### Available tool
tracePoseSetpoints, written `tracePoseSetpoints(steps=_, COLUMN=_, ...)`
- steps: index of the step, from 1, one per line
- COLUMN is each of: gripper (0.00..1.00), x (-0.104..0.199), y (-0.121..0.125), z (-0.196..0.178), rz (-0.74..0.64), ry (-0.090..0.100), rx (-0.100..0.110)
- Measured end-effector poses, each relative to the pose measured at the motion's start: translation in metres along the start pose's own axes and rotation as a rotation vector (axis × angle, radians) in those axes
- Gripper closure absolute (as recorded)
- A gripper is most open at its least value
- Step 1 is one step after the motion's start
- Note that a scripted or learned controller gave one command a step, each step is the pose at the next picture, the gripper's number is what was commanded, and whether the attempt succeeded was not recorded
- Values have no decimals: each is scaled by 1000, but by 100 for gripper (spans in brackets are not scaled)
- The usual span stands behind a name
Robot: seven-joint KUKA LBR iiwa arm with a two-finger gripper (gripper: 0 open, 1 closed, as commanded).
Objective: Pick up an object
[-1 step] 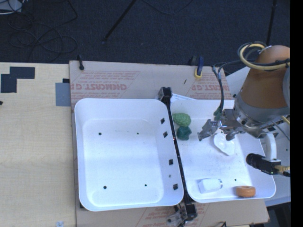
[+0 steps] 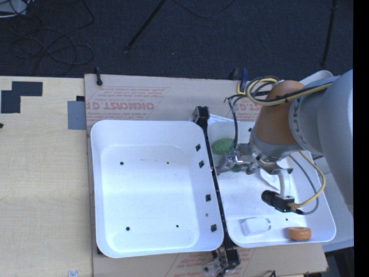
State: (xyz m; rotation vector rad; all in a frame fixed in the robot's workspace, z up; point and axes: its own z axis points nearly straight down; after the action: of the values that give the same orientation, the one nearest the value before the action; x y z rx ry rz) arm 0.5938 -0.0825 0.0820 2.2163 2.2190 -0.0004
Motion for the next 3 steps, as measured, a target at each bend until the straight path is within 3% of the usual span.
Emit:
tracePoseSetpoints(steps=1, gripper=0, x=-47, y=15, z=-107, rz=4, ry=-1, rx=-6)
tracePoseSetpoints(steps=2, gripper=0, x=-115, y=-9, z=-162, rz=7, ry=-1, rx=1)
tracePoseSetpoints(steps=3, gripper=0, x=-133, y=-28, z=-193, rz=3, ry=3, rx=3)
